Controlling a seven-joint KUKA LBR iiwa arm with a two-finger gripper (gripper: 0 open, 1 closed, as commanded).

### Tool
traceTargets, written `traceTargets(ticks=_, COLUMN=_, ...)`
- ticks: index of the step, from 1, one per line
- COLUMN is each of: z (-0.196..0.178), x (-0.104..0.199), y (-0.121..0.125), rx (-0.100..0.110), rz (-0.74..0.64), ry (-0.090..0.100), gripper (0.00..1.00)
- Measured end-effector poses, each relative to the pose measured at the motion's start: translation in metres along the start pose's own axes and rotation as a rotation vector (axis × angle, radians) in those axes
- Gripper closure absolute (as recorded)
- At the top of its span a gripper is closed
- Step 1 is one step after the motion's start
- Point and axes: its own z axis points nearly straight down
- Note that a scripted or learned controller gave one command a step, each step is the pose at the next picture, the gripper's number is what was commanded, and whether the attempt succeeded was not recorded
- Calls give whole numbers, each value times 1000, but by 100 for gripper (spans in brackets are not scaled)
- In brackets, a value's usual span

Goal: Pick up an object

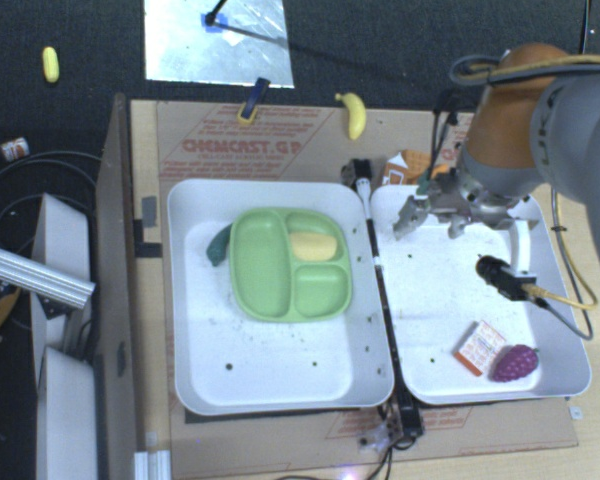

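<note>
- Fingers [407, 219] of gripper [431, 225]: spread wide, nothing between them; placed over upper left part of right bin [430, 308], right of frame centre; contact with bin floor impossible to judge.
- Arm [580, 138]: grey, orange band above wrist, entering from upper right of frame.
- Small box [480, 348]: orange and white, lying flat in lower right part of right bin, well apart from gripper.
- Purple fruit [515, 363]: knobbly, just beside small box on its right, near lower right corner of same bin; touching or not, unclear.
- Left bin [270, 368]: white, shallow, centre of frame, side by side with right bin.
- Green plate [260, 268]: three compartments, lying in upper middle of left bin.
- Yellow lump [313, 245]: pale, resting in upper right compartment of green plate.
- Dark teal piece [218, 244]: on left bin floor, against left edge of green plate.
- Banana [354, 115]: on cardboard above both bins, upper centre of frame.
- Small yellow piece [50, 64]: on dark floor, upper left of frame.
</note>
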Motion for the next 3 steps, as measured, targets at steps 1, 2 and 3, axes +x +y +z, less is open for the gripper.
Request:
traceTargets(ticks=1, z=80, x=-56, y=-21, rx=6, rz=2, ry=0, gripper=0)
traceTargets(ticks=2, z=101, x=-52, y=22, rx=-3, rz=-7, ry=0, gripper=0)
traceTargets(ticks=3, z=88, x=-52, y=21, rx=-4, rz=-7, ry=1, gripper=100)
